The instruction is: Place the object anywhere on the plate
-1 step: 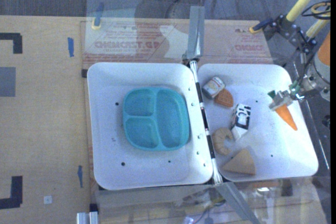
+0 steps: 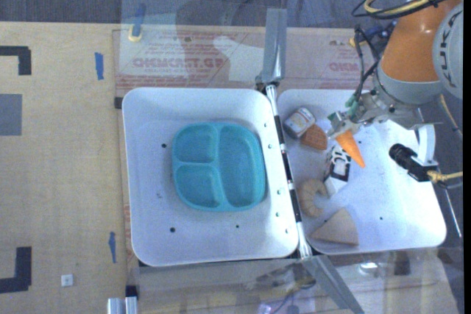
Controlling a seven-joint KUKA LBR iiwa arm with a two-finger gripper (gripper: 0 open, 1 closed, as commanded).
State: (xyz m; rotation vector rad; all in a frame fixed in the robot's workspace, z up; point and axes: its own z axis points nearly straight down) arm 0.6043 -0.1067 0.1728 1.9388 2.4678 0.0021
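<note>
Single fixed overhead camera, slanted downward, mid-range. Frames the left bin point(image 2: 140, 180) and right bin point(image 2: 412, 224) side by side; arm point(image 2: 423, 48) enters at frame right.

Two shallow white bins are sitting side by side: the left bin point(image 2: 147, 232) is holding one turquoise three-compartment plate point(image 2: 218, 165); the right bin point(image 2: 412, 220) is holding roughly six small objects, clustered toward nine o'clock.

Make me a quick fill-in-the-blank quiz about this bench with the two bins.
1. The teal divided plastic plate lies in the ___ white bin.
2. The plate has ___ compartments.
3. The orange carrot-shaped toy lies in the ___ white bin.
4. The grey-and-orange arm reaches in over the ___ bin.

Missing words: left; three; right; right
</note>
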